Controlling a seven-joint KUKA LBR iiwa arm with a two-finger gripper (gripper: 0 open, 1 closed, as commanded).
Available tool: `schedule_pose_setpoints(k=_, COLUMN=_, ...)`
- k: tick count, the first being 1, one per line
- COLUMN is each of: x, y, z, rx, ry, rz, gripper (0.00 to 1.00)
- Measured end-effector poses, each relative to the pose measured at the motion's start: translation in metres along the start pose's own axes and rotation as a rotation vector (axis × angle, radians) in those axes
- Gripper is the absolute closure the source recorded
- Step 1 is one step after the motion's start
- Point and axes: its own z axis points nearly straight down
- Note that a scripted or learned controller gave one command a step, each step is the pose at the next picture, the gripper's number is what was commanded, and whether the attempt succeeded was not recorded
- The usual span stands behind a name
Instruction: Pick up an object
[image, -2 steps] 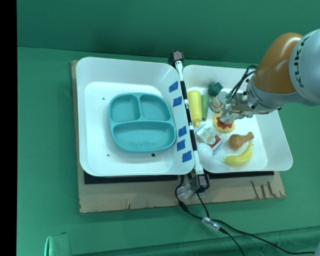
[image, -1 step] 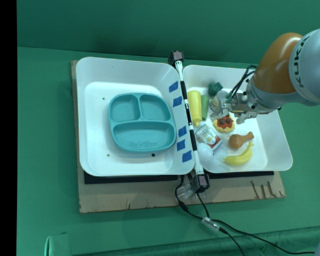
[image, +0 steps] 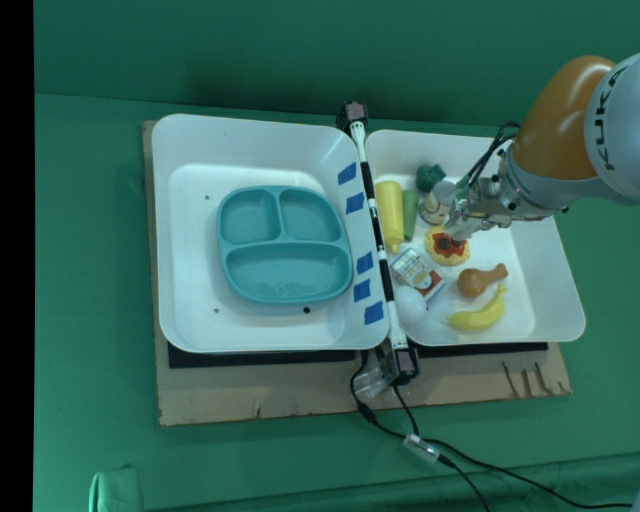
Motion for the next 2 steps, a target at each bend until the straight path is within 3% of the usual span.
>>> schedule_pose_setpoints(k=1, x=0.000, y=0.000, z=0.000, rx=0.000, ry=0.000, rz=0.000, gripper=0.00)
schedule_pose_setpoints(k=2, x=0.003, y=0.002, z=0.038, rx=0.048, ry=0.006, rz=-0.013, gripper=0.00)
